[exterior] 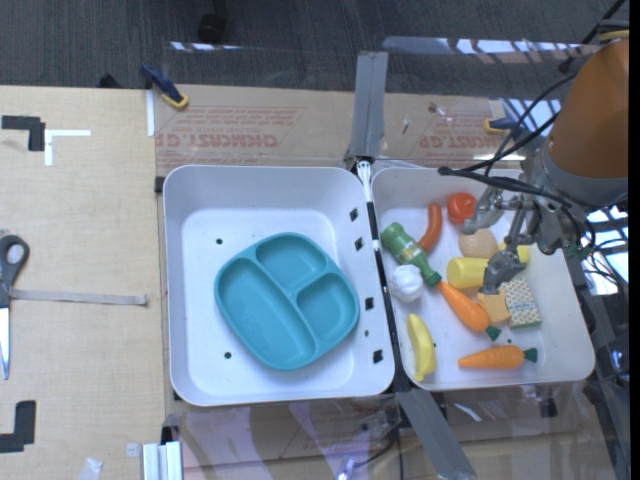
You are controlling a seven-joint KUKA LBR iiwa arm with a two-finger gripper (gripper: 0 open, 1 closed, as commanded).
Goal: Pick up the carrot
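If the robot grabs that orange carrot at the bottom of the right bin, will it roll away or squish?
The carrot looks like smooth, shiny toy plastic, so it probably stays stiff rather than squishing, and it may be a bit slippery. Its round, tapered body lies on its side on the bin floor, so a nudge could roll it. It is likely light for its size.

The arm (590, 108) reaches in from the right, wrist angled downward.

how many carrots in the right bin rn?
2. One carrot lies slanted mid-bin, just left of the gripper. The other carrot lies flat near the front wall, green top pointing right. The arm covers part of the bin, so more could be hidden.
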